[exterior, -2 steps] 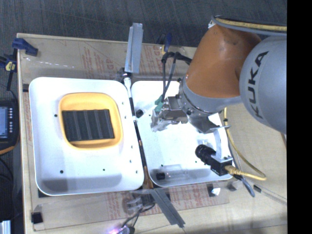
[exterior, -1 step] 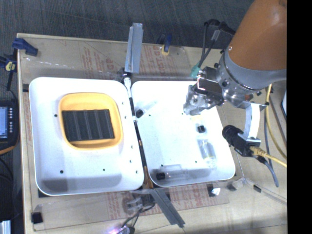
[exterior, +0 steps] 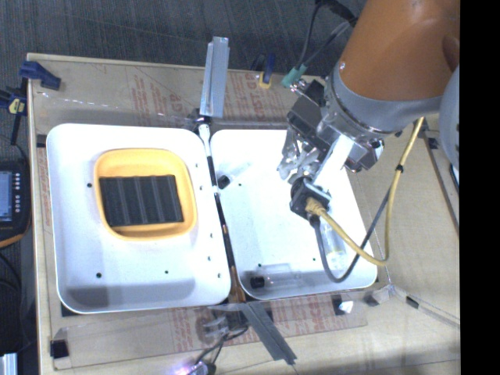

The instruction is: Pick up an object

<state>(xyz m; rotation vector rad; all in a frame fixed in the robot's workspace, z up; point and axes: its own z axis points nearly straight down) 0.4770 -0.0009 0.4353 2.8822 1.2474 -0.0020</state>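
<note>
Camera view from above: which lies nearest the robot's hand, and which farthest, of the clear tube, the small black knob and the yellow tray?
Measured from the hand, over the right bin:
1. Small black knob, by the divider, to the hand's left.
2. Clear tube, at the right bin's front edge.
3. Yellow tray, in the left bin.

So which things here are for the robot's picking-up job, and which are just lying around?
For the job:
- gripper, over the right bin
- yellow tray with dark ridged insert, in the left bin
- small clear item, near the right bin's front edge

Just lying around:
- blue clamp at the bench corner
- yellow cable hanging from the arm
</note>
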